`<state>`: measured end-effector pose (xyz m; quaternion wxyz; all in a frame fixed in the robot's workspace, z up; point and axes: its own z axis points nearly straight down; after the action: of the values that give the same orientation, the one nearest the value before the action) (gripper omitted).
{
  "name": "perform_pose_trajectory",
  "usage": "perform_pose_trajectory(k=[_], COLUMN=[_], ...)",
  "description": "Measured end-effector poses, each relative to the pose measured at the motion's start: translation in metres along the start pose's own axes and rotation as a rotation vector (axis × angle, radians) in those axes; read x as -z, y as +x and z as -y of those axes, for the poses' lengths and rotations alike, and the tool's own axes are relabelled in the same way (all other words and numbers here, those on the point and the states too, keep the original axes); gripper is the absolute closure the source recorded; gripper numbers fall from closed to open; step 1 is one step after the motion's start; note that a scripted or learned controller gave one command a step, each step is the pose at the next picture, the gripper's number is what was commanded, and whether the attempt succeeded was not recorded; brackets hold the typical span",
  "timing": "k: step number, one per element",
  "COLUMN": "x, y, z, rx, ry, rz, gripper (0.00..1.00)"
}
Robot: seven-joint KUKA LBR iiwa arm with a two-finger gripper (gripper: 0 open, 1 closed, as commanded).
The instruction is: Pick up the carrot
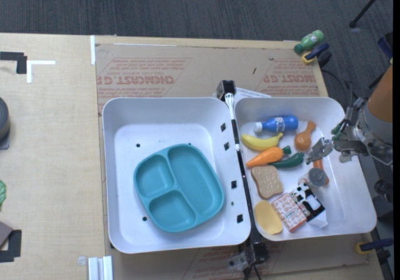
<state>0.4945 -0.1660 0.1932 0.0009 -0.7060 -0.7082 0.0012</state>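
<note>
At the lower edge of the frame, the right-hand white bin (350,222) holds a yellow slice (268,218), a printed carton (290,210) and a bread slice (267,181). Above them the carrot (265,156) lies centre-right, squeezed between a banana (262,141) and a green pepper (287,161). The gripper (322,149) hovers right of the carrot, holding nothing, its opening unclear; a grasp could easily catch those crowding neighbours instead.
</note>
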Motion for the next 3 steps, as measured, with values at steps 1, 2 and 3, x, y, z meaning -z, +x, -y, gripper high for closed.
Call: perform_pose_trajectory(k=[1,2,3], x=[-0.095,-0.102,-0.096], y=[0.057,0.068,0.068], z=[-0.046,-0.114,-0.111], rx=[-0.002,-0.298,-0.291], ry=[-0.018,0.018,0.032], rz=[0.003,0.000,0.002], gripper=[0.00,0.00,1.00])
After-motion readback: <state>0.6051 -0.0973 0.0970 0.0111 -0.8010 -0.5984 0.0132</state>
